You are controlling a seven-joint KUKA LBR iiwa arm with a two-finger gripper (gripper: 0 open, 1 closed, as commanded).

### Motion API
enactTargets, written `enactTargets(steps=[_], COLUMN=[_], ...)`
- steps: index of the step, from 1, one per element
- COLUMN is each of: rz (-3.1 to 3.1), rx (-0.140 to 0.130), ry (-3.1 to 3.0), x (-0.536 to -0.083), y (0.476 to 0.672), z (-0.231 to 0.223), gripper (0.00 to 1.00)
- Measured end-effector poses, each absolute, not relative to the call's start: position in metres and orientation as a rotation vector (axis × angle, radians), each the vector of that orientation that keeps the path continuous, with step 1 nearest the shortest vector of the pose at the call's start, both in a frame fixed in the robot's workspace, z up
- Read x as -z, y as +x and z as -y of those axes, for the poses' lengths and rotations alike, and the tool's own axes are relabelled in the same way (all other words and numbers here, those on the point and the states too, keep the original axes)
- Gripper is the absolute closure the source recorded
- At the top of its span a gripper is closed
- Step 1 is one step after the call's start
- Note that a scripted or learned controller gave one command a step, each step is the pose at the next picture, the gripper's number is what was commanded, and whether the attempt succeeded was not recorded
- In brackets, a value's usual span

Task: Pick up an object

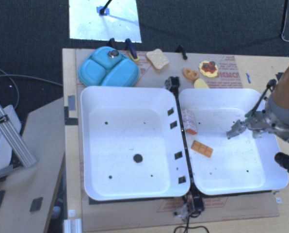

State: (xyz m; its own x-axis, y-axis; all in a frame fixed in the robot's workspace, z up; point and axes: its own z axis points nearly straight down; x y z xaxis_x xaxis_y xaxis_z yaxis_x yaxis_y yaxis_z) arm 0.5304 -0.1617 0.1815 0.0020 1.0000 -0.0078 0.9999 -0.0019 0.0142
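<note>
1 fixed camera above bench (149,217), slanted downward, both bins (130,96) in frame.

Arm (283,111): grey casing, rounded. Orange-brown band (286,89) sits above the wrist. Gripper (233,131): small, grey bare metal, angular build. Thin dark cable (263,98) runs along the outside from band to gripper body.
</note>
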Motion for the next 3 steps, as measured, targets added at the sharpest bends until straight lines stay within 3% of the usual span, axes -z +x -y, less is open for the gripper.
enactTargets(steps=[1,2,3], rz=[-2.214,-2.209,-2.221], rx=[-0.009,-0.010,-0.003], ry=[2.221,2.207,2.205], x=[-0.084,-0.100,-0.088], y=[0.488,0.491,0.536], z=[0.208,0.209,0.160], gripper=[0.00,1.00,1.00])
